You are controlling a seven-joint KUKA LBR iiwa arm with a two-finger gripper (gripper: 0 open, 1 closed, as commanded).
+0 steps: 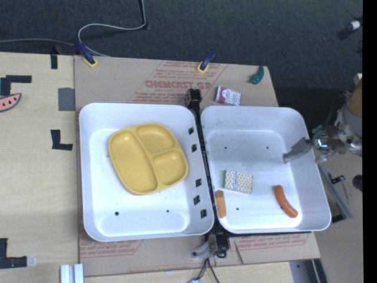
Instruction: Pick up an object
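On the table [35, 175], a pale wood-grain surface, a sheet of brown cardboard [171, 84] printed with red lettering lies under two shallow white bins set side by side, their smooth plastic walls meeting along a black clipped seam. Inside the left bin [94, 217] rests a yellow divided plate [148, 157], glossy, rounded at the corners and moulded into three compartments, lying toward the far half of the bin. Within the right bin [259, 122], whose floor is lightly speckled, three small things lie near the front: a slim orange sausage-shaped piece [285, 201] at the right, slanted; a small square packet [238, 181] with a pale checked pattern near the middle; and a short orange-brown stick [220, 204] hard against the left wall by the seam. All three are apart from one another. At the right rim of that bin, the pincer [296, 151] reaches in as a grey metal wedge, above the sausage-shaped piece and not touching it; whether its tips are spread or closed I cannot tell. Beyond the bins, a small red-and-white packet [227, 95] lies on the cardboard.
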